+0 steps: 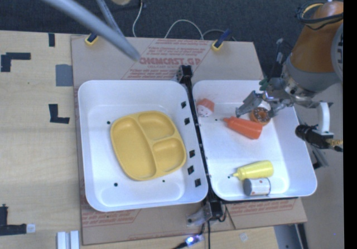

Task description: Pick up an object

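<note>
Claw [257, 107] hovers over right bin [301, 184] nr orange carrot [244, 127], small round obj between fingers, looks gripped. Next: lift straight up w/o slipping.

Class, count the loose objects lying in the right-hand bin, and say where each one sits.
4, perhaps more hidden under the gripper: a small red-and-white piece by the divider, an orange carrot mid-bin, a yellow bottle and a grey can near the front edge.
</note>
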Controlling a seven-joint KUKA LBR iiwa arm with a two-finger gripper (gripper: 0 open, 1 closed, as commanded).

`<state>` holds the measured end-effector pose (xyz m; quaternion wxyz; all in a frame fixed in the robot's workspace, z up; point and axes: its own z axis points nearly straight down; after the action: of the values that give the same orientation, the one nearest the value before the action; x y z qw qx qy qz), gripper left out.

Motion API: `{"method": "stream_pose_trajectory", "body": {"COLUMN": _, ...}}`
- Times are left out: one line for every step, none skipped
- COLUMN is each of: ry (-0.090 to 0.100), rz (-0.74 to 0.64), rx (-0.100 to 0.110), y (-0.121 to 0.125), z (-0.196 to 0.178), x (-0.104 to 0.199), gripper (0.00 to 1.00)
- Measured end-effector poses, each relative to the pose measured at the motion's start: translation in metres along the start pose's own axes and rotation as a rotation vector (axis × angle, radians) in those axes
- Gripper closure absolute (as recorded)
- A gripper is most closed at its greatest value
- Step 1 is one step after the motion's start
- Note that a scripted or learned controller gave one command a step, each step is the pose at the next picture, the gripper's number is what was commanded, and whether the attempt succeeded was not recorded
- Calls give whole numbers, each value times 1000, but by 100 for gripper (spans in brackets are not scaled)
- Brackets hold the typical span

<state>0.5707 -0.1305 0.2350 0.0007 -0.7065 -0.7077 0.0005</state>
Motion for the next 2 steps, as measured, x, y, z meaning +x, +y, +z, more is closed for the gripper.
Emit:
{"method": "stream_pose_trajectory", "body": {"ry": 0, "rz": 1, "rx": 6, "y": -4, "z": 65, "x": 0, "gripper": 0}}
{"method": "stream_pose_trajectory", "body": {"ry": 0, "rz": 1, "rx": 5, "y": -13, "z": 112, "x": 2, "gripper": 0}}
